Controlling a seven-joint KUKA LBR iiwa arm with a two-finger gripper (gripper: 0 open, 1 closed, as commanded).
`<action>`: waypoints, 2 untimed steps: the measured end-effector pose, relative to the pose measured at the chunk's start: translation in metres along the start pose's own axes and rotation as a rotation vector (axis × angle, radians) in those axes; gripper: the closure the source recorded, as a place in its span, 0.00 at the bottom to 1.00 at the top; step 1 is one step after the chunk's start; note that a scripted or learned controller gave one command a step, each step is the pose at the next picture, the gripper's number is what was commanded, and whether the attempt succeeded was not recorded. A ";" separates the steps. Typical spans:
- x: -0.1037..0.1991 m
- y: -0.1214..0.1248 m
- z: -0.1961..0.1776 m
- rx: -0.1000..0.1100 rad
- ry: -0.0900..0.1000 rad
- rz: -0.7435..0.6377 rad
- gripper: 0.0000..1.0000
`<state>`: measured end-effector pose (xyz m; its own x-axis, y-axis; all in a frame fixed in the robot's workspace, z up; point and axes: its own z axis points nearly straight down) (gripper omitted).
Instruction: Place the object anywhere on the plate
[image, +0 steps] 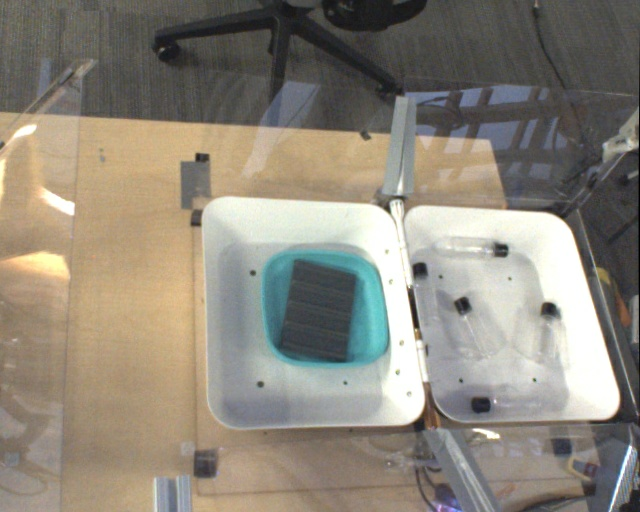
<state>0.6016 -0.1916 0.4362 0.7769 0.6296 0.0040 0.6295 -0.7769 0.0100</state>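
Dark ribbed block (318, 310) lies flat on the teal plate (375, 325) in the left bin (225, 300); little risk remains. Jaw state: cannot tell.

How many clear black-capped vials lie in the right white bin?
4, maybe more, since clear glass hides easily: clear black-capped vials near the back, centre, right side, and front edge.

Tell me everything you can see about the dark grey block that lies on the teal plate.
The dark grey block is a flat rectangle with ridges running across its top, matte and perhaps foam-like. It lies flat, long side running up and down the view and slightly tilted, near the middle of the teal plate in the left white bin. It touches the plate alone.
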 end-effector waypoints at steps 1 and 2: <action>-0.020 -0.003 0.000 0.001 0.000 0.122 0.00; -0.049 -0.022 0.000 0.002 0.000 0.294 0.00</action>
<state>0.5500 -0.2055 0.4361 0.9260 0.3775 0.0060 0.3775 -0.9260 0.0069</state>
